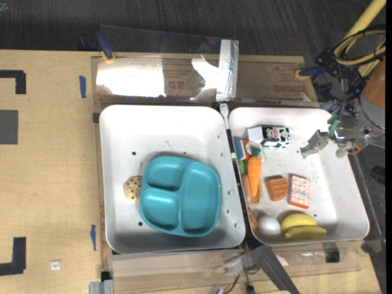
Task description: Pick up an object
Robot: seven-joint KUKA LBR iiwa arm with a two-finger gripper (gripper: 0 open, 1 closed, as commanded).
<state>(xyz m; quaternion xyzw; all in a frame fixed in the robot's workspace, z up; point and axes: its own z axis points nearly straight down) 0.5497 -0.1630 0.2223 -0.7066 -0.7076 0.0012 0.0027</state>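
Two white bins sit side by side: the left bin [116,133] holds a teal divided plate [181,195] with a cookie [131,188] tucked against its left edge. The right bin [352,222] holds the small items: a yellow banana [301,223] at the near wall, an orange carrot [253,176] along the left wall, a pink carton [299,190], a waffle-like orange block [276,188], a black-and-white cow-print piece [275,135] and a white egg [268,226]. The gripper [324,142] hovers over that bin's upper right, fingers seemingly spread, gripping nothing.
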